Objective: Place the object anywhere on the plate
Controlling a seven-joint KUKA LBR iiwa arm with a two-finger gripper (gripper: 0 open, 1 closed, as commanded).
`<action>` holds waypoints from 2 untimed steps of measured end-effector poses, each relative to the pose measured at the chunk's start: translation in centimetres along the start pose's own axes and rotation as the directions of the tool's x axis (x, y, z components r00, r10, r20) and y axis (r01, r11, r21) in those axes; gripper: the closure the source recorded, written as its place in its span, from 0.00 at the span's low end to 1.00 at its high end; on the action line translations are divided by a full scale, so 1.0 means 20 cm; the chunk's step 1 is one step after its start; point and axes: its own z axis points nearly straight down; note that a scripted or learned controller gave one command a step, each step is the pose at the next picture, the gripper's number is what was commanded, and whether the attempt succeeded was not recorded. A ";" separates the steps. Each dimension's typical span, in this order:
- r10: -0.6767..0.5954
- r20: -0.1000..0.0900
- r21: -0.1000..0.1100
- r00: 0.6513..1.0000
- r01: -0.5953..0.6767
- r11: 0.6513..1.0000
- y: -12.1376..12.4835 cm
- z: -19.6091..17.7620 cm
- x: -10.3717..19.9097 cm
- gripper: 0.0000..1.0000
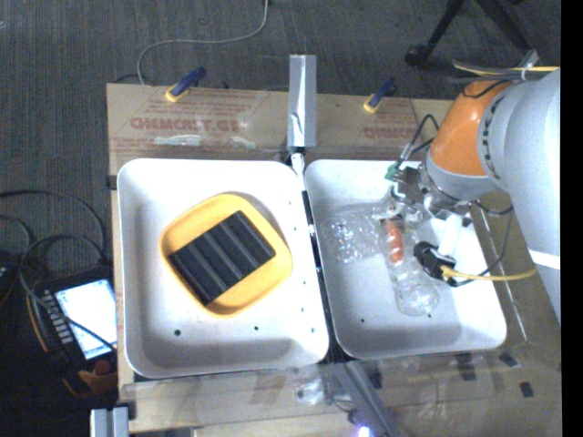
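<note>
The gripper [407,209] sits low over the upper part of the right bin [474,330], under the orange wrist band; whether it is spread or closed cannot be told, as the wrist housing and cabling hide that part. Directly beneath and just below it lies a clear plastic bottle [405,271] with an orange label, apparently touching or very near the tool, its long axis running roughly up-and-down in the view. A crumpled clear wrapper [348,237] lies just to its left. The yellow plate [228,253], dark ribbed centre, rests in the left bin [146,335], well apart to the left across the dividing walls.
</note>
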 end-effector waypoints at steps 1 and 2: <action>-0.277 -0.003 0.027 0.961 0.277 0.961 0.27 0.00 0.01 1.00; -0.389 -0.015 0.046 0.921 0.390 0.920 0.36 0.01 -0.08 1.00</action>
